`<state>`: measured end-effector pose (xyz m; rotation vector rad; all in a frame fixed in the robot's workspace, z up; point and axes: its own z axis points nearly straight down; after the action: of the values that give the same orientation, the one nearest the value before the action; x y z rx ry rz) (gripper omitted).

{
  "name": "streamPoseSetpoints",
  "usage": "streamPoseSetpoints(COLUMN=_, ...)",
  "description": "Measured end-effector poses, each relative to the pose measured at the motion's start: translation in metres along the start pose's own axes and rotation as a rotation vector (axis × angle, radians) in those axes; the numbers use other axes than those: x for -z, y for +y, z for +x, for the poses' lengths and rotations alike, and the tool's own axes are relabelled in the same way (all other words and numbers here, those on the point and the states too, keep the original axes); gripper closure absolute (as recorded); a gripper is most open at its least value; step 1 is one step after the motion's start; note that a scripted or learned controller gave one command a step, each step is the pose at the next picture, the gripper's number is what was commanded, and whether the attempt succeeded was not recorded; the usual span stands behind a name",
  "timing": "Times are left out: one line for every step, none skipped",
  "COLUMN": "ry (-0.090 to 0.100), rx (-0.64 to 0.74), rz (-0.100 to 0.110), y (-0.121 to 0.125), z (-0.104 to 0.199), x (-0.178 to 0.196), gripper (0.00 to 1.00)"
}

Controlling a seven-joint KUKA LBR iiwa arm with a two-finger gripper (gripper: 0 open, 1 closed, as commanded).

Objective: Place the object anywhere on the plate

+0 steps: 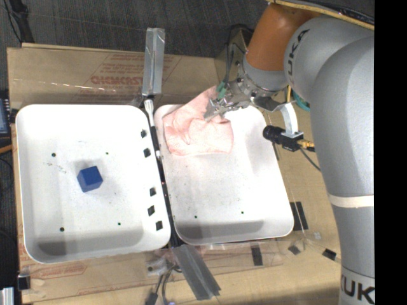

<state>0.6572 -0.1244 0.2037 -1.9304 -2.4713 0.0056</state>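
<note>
A small blue cube [89,178] lies on the floor of the left bin [38,126], a little left of its middle. A pale pink plate [194,134] rests in the far left corner of the right bin [254,196]. My gripper [218,108] hangs over the plate's far right edge, close to it or touching it, well away from the cube. I see no object in it.
The grey arm with its orange band [273,37] reaches in from the right over the right bin's far rim. A metal bracket [153,62] stands behind the divide between the bins. Cardboard lies under both bins.
</note>
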Motion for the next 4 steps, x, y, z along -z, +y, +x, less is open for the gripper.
streamPoseSetpoints(ry=0.000, rx=0.005, rz=0.000, y=0.001, z=0.000, x=0.024, gripper=1.00)
streamPoseSetpoints(ry=0.001, rx=0.412, rz=0.004, y=0.002, z=0.049, x=0.011, gripper=1.00)
streamPoseSetpoints(ry=-0.001, rx=0.818, rz=0.003, y=0.011, z=0.103, x=0.002, gripper=1.00)
streamPoseSetpoints(ry=0.001, rx=1.222, rz=0.003, y=0.012, z=0.155, x=-0.004, gripper=1.00)
